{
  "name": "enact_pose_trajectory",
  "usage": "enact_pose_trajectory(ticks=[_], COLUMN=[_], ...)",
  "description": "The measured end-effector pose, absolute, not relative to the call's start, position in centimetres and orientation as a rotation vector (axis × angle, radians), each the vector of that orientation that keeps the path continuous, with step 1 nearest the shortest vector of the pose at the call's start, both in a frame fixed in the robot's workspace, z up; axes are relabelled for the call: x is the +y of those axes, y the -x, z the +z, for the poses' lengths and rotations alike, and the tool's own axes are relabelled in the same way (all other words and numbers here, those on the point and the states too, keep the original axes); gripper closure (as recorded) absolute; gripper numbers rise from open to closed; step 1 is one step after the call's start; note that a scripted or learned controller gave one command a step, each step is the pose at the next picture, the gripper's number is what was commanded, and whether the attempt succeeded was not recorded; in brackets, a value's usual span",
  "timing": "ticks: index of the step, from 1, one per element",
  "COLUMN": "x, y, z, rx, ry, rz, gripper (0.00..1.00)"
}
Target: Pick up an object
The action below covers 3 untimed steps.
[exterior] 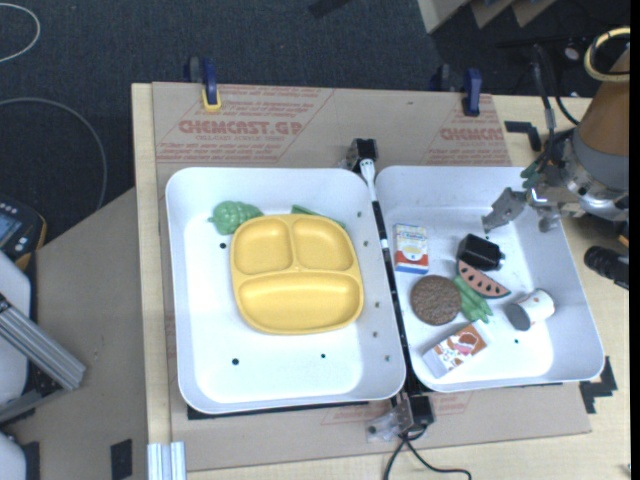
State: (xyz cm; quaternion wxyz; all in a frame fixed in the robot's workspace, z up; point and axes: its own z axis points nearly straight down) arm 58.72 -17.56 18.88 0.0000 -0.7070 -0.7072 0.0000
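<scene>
I am hovering my gripper [515, 211], fingers spread and holding nothing, over the far part of the right bin [570, 368]. Just below it a small black object [480, 252] is lying beside a watermelon slice toy [484, 280], with a brown round cookie [436, 299] and a small carton [410, 247] nearby. I am judging that a clean pick calls for descending squarely over the black piece, clear of its neighbours.
</scene>
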Motion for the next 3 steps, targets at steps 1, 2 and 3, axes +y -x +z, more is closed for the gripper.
enact_pose_trajectory(ticks=[1,2,3], x=[-17.1,-17.3,-10.2], y=[-59.0,-59.2,-62.6], z=[7.8,9.6,18.9], rx=[-2.216,-2.223,-2.235], ry=[2.215,2.223,2.219], rz=[0.005,-0.002,-0.012], gripper=[0.00,1.00,1.00])
